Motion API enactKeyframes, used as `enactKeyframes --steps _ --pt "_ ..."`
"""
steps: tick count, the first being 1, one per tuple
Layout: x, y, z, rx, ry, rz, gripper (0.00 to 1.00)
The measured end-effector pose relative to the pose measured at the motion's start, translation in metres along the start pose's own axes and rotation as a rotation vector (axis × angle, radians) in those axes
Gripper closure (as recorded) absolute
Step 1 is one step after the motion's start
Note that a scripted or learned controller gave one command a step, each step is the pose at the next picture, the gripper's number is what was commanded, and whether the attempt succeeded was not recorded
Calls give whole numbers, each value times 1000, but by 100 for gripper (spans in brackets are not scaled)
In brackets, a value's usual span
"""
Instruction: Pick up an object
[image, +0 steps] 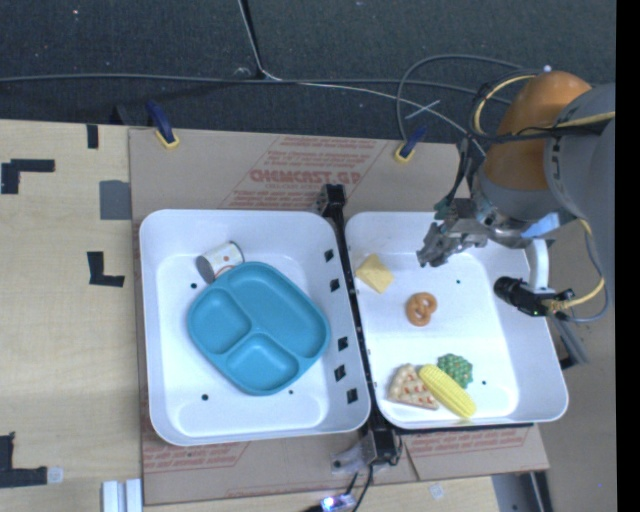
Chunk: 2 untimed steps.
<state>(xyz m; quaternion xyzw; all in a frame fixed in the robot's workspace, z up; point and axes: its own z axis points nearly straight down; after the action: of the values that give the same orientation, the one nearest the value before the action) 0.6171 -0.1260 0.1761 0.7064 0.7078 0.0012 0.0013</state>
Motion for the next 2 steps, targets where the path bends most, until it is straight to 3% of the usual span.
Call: enactKeyframes --steps 1,2 --pt "0 1 -44 1 0 0 100" --pt "43 -24 -35 7 0 -1 100"
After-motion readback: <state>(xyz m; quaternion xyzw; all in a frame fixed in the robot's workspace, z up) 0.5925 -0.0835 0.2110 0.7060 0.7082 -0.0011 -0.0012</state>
